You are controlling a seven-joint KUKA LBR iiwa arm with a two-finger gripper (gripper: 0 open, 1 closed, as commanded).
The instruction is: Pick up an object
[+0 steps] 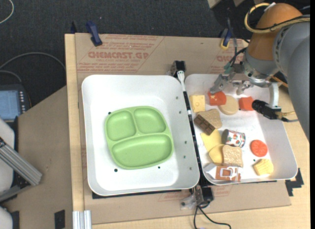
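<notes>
Red print across the top of the brown board (118, 50) under the bins reads "CHEMCAST G P"; smaller lines beneath are too faint. The can's (233, 138) label is unreadable.

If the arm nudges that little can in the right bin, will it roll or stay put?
The little can seems to lie on its side, so a push across its length would probably roll it. The tan block touching it may stop that. It looks rigid and probably light.
</notes>
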